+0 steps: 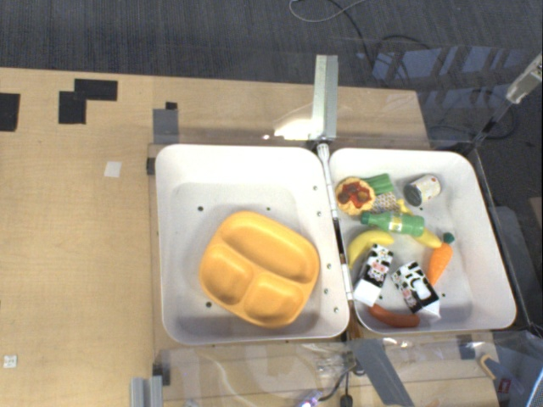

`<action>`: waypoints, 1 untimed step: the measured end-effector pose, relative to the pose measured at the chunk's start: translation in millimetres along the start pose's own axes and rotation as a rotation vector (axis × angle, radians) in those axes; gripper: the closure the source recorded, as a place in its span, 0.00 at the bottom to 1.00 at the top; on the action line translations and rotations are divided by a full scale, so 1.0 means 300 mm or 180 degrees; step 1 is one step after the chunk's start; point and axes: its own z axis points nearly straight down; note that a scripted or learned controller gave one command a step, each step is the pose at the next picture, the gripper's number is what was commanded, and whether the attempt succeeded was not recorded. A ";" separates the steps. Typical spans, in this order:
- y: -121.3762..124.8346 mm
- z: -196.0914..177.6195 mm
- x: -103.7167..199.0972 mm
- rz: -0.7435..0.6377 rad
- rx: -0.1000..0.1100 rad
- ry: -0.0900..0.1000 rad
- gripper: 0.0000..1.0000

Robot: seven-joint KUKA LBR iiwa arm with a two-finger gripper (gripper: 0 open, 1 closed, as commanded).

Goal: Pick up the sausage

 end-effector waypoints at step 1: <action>-0.019 -0.008 0.022 -0.0456 0.0000 0.0000 1.00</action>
